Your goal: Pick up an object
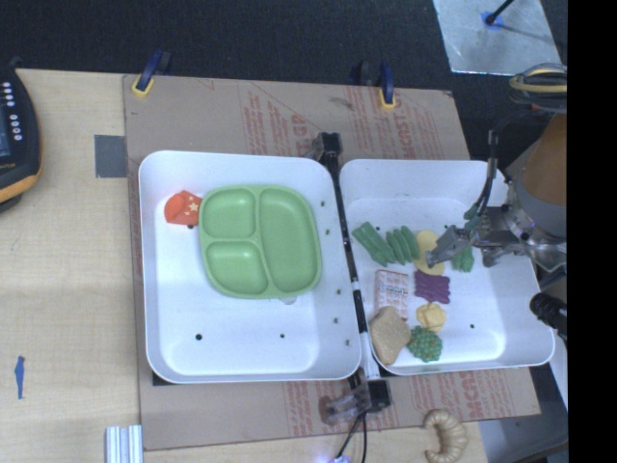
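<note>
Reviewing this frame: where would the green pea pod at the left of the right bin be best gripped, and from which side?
Probably across the middle of the green pea pod, coming straight down from above. It lies flat and runs diagonally, long and narrow, so the fingers should close across its short width. Its left side faces bare bin floor; another green piece lies close on its right.

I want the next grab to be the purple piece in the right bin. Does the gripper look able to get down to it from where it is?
Probably yes. The gripper hangs just above the purple piece, whose top is uncovered, though a yellow piece crowds it.
</note>
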Controlling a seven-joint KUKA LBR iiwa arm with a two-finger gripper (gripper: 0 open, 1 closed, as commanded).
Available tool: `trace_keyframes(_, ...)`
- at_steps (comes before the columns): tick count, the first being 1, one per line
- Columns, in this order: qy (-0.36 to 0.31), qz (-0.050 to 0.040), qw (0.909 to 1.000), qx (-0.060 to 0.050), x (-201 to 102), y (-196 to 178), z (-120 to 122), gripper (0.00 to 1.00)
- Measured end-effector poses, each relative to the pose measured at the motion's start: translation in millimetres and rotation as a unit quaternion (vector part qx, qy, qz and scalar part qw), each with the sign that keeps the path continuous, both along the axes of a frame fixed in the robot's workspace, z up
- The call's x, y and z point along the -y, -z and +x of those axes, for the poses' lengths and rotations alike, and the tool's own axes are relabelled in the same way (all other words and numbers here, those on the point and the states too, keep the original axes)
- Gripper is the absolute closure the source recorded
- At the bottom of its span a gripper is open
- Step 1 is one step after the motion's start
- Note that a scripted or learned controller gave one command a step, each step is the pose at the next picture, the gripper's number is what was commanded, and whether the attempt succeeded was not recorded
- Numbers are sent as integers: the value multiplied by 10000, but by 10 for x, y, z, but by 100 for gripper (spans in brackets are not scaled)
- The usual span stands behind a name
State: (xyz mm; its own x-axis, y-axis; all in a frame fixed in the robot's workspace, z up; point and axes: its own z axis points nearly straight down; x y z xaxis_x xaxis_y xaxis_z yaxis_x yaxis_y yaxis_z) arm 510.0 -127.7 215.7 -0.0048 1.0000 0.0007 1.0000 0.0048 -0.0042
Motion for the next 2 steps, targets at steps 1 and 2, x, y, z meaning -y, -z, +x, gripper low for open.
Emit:
trace_keyframes(1, 6, 7, 10000, 16, 120, 1273, 195, 0)
trace_keyframes(2, -17, -2, 10000, 55, 128, 1080, 218, 100)
